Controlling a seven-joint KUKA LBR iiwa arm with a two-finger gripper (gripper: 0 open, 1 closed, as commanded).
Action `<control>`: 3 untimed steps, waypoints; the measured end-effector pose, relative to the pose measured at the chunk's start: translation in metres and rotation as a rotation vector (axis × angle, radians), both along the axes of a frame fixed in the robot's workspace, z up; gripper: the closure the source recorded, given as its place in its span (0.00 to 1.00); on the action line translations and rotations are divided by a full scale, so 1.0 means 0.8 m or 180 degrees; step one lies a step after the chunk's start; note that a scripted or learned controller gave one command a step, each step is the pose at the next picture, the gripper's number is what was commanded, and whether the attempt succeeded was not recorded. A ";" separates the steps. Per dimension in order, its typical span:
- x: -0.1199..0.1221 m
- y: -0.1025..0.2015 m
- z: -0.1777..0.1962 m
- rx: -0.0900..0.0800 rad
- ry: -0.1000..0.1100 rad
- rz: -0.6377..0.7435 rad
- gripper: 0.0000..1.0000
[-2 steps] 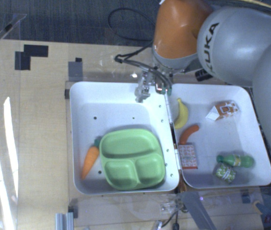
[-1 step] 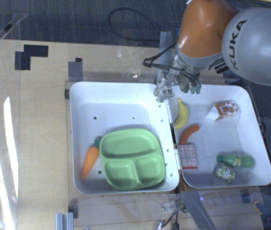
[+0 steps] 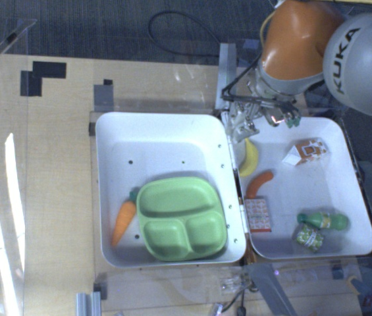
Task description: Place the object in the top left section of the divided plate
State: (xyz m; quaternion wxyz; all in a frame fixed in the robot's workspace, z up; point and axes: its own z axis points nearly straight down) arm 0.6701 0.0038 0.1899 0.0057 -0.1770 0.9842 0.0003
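The gripper (image 3: 243,129) hangs over the right bin's (image 3: 330,176) far-left corner, directly above the banana (image 3: 249,158), so this looks like the pick stage. Whether its jaws are apart or together, I cannot tell. The green divided plate (image 3: 180,217) waits in the left bin (image 3: 153,143), a carrot (image 3: 124,220) beside it. Next up: descend squarely, grasp, then carry across.

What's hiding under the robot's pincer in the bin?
A yellow banana lies under the pincer in the right bin. Its lower part shows; its upper end is covered by the pincer. An orange sausage-like toy lies just below it.
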 end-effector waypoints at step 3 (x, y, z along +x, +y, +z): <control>0.003 -0.126 0.000 -0.0015 -0.0042 0.1498 1.00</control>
